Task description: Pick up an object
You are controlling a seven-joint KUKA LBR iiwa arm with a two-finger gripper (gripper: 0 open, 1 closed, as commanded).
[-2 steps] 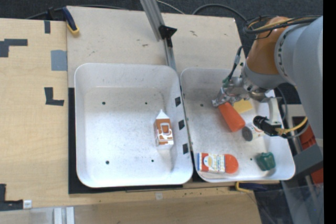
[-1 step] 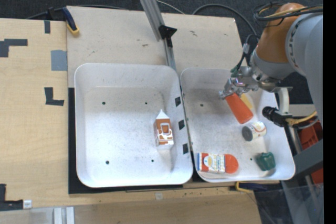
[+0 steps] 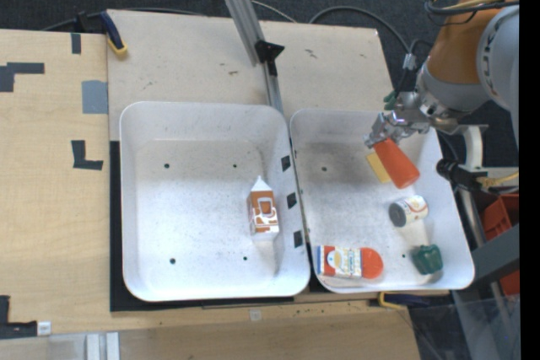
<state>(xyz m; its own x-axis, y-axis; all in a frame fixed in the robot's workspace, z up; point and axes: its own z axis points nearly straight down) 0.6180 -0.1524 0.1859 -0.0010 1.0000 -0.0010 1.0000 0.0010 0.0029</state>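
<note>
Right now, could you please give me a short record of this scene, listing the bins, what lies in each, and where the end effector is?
left bin: one small orange and white carton, near its right wall
right bin: orange cylinder, small white cup on its side, green object, red and white packet
end effector: over the right bin's upper part, right at the orange cylinder's top end
grasp: cannot tell
</note>
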